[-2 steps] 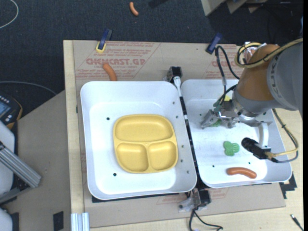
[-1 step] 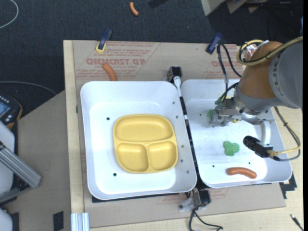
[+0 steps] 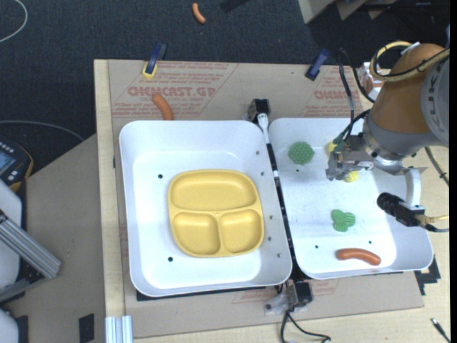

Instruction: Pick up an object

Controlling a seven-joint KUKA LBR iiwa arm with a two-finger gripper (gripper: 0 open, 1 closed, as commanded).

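Note:
The right bin (image 3: 314, 256) holds a round green piece (image 3: 300, 152) near its back left, a leafy green piece (image 3: 343, 221) in the middle and an orange sausage (image 3: 358, 256) near its front. My gripper (image 3: 343, 170) hangs low over the bin's back right part, right of the round green piece. A small yellow object (image 3: 350, 178) peeks out just beneath it, mostly hidden by the gripper body.
The left bin (image 3: 143, 213) carries a yellow three-compartment plate (image 3: 214, 211). An orange sausage (image 3: 163, 106) lies on the bench behind the left bin. Clamps (image 3: 260, 110) sit at the seam between the bins.

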